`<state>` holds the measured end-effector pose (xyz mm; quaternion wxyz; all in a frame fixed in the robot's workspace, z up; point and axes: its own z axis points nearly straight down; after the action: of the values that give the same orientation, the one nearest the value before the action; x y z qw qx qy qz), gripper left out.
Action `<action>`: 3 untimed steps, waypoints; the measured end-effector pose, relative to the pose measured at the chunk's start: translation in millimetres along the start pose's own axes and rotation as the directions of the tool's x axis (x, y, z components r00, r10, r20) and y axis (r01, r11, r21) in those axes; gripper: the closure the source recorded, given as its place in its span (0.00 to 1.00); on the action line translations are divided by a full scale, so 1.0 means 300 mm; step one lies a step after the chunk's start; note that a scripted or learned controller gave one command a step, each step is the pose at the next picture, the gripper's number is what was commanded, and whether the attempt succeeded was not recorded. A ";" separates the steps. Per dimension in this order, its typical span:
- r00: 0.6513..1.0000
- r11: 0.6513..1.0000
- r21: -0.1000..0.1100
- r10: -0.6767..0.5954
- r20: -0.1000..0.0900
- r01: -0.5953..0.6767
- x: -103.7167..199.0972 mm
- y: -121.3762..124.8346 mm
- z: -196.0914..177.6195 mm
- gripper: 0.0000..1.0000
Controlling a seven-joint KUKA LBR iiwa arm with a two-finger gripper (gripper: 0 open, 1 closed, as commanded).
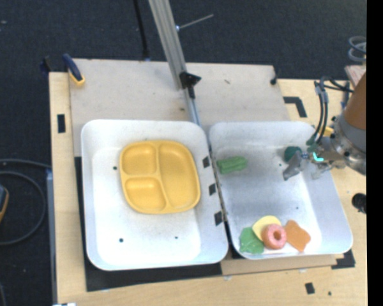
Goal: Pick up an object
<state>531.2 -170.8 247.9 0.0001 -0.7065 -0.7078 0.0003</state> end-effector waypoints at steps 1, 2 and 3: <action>1.000 1.000 -0.002 0.000 0.000 0.000 0.000 0.002 -0.002 0.00; 1.000 1.000 0.002 0.001 0.000 -0.001 0.026 0.008 0.193 0.00; 1.000 1.000 0.002 0.003 0.000 -0.003 0.019 0.019 0.337 0.00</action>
<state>536.8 -165.0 146.7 0.0007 -0.7074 -0.7068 0.0011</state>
